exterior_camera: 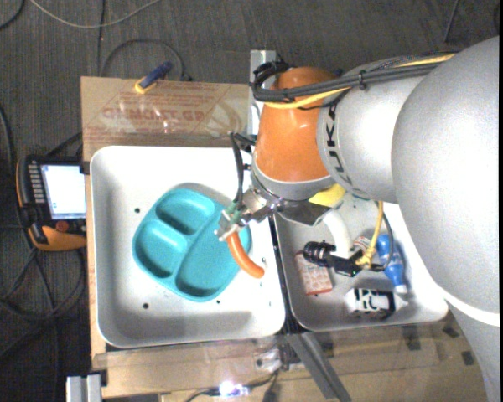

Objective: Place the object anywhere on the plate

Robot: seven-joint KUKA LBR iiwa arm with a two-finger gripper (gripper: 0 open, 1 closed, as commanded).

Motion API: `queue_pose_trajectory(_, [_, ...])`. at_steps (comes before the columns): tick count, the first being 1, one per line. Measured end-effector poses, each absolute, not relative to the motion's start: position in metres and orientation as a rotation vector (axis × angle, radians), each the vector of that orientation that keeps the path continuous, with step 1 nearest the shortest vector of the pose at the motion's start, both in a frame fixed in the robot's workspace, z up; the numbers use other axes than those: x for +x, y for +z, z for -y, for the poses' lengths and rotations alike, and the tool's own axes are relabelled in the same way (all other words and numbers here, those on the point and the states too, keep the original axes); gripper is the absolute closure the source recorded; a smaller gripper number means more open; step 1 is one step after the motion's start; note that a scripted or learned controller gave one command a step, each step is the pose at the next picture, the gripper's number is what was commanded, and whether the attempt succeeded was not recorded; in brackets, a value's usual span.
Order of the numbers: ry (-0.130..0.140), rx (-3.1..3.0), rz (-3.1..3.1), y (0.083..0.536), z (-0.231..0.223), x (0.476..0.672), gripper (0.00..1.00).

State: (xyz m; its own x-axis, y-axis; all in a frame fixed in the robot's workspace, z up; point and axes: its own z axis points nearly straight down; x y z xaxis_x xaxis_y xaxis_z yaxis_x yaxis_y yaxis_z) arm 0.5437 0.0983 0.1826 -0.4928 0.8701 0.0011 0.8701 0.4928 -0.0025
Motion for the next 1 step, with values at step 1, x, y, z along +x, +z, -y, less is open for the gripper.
queue_pose_trajectory(1, [0.002,-1.581,2.712,0.1827,-0.0983,0.5437,0.00])
